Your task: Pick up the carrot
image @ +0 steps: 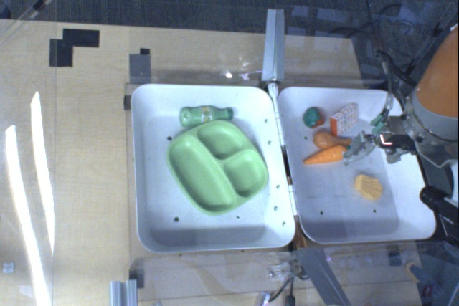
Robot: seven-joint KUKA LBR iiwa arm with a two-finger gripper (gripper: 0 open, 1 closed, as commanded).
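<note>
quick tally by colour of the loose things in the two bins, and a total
Green: 3 - bottle, divided plate, round ball
Orange: 2 - carrot, orange piece just above it
Yellow: 1 - wedge
White and red: 1 - small box
Total: 7

Two bins (143, 175), one green plate (219, 167), one bottle (206, 114), one carrot (326, 155), one ball (313, 117)
</note>
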